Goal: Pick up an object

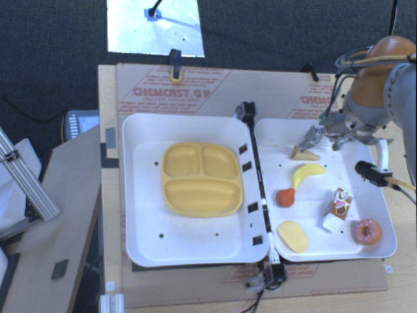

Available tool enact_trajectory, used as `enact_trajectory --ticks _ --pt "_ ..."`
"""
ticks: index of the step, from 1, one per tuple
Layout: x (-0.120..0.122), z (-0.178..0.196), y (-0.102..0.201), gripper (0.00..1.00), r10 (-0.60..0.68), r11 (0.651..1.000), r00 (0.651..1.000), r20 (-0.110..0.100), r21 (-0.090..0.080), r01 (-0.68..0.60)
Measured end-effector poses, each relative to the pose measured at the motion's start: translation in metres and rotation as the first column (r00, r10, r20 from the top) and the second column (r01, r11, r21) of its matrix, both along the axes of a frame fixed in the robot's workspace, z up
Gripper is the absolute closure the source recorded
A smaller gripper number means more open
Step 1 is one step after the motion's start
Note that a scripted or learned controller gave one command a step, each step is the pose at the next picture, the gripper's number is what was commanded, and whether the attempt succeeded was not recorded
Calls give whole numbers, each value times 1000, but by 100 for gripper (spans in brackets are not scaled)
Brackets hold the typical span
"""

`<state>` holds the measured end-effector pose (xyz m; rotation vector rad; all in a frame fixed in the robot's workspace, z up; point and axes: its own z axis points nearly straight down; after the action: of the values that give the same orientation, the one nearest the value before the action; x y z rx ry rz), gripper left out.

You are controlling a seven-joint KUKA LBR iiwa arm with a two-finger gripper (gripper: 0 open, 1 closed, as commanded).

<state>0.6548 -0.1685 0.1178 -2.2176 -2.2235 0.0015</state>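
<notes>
The right bin [277, 135] holds several toy foods: a tan wedge [304, 153] near its back, a yellow banana [307, 173], a red tomato [285, 197], a pale yellow oval piece [293, 236], a small white and brown carton [337, 208] and a pink donut [367, 231]. My gripper [313, 137] hangs low over the back of this bin, just above and to the right of the tan wedge. I see nothing held in it. The grey arm with its orange band [384, 54] comes in from the upper right.
The left bin [140, 142] holds a yellow divided plate [201, 178]. A black clip strip [254, 168] runs along the seam between the bins. A black connector [370, 172] on a cable sticks out over the right bin's right side.
</notes>
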Motion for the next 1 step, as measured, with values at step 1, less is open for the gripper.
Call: enact_trajectory --ticks 1 --pt "2 14 0 100 1 1000 1000 7 -2 -1"
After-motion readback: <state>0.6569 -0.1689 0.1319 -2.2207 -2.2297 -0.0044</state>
